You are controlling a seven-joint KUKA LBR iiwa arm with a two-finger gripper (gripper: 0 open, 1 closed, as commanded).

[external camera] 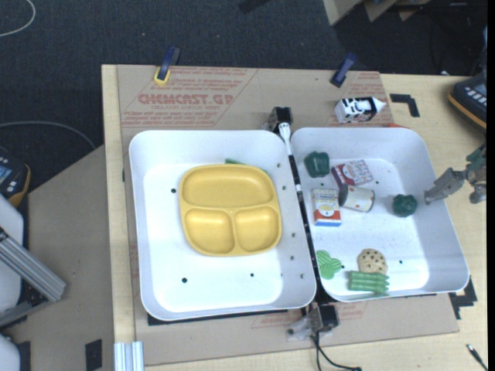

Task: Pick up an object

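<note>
1. Two white bins sit side by side on a brown board: the left bin [155, 284] and the right bin [433, 253].
2. The board [124, 122] carries red printed lettering along its far side; it looks like "CHEMCAST GP", with smaller lines around it too small to read.
3. A yellow plate [230, 209] with three compartments lies in the middle of the left bin. A sliver of something green [234, 161] peeks out at its far edge.
4. In the right bin, a dark green lump [317, 163] lies near the far left corner. Just beside it are a small carton with red and white print [353, 174], a beige cup on its side [357, 199], and a white box with red and blue bands [326, 208]; none of their writing can be read.
5. A dark green ball [404, 204] lies near the right wall.
6. Along the near side are a bright green leafy piece [329, 263], a chocolate-chip cookie [372, 261] and a green bean pod [367, 283].
7. A black and white carton [360, 109] lies on the board beyond the right bin.
8. The gripper [428, 196] reaches in from the right, above the bin's right wall, just beside the green ball. Whether its jaws are apart or together I cannot tell, and nothing can be seen between them.
</note>
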